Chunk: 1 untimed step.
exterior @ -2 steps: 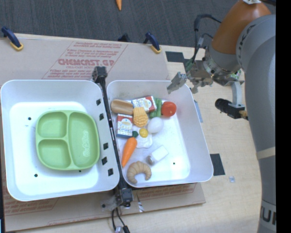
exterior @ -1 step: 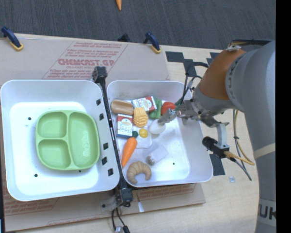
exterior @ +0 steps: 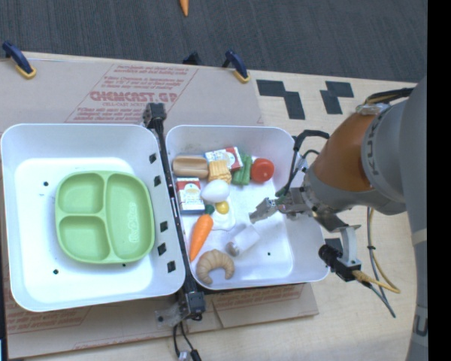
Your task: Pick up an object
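Closest to the lens is the arm (exterior: 376,156) itself, that grey wrist with the orange band looming over the right bin's (exterior: 286,265) right wall, which makes sense since it reaches in from that side and has to clear the rim before dropping. Its gripper (exterior: 261,211) pokes out leftward over the bin floor, and honestly I can't tell how the pincer is set, it's just a small grey blur from up here; nothing obvious is in it. Task just says grab an object, so any of the toy food counts, and it's all piled in the left half of that bin: a croissant (exterior: 216,265) near the front wall, a carrot (exterior: 201,234) lying at a slant beside the divider, a whitish bottle-like thing (exterior: 245,240) just below and left of the gripper, an egg (exterior: 215,192), a hot dog bun (exterior: 190,166), a tomato (exterior: 262,170) and some small cartons up by the back. My guess is the bottle thing is the nearest candidate, since the tool sits just beside it. Left bin (exterior: 15,224) has a green divided plate (exterior: 105,216) sitting flat in the middle, well apart from the action, probably just a spare item or a drop spot. Both bins sit on cardboard (exterior: 128,96) clamped to the bench so they don't slide when bumped.
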Each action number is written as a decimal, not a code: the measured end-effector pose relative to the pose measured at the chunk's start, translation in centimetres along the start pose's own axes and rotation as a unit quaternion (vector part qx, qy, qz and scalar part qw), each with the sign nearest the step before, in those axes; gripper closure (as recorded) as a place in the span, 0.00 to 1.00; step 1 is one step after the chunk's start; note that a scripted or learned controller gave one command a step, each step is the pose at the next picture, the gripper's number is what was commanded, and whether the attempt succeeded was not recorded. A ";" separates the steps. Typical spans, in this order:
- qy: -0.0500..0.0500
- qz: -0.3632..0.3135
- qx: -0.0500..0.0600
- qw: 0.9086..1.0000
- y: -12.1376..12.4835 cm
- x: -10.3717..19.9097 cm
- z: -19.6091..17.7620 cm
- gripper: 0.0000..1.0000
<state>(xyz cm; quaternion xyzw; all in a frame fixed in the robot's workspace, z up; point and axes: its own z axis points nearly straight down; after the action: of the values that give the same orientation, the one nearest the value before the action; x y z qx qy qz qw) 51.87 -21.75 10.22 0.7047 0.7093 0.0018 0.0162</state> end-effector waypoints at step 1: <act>-0.012 0.002 -0.008 1.000 0.3 -1.1 -1.6 1.00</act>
<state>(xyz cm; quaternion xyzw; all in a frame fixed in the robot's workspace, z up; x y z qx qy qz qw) 52.09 -22.84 11.88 0.7061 0.7075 -0.0013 0.0304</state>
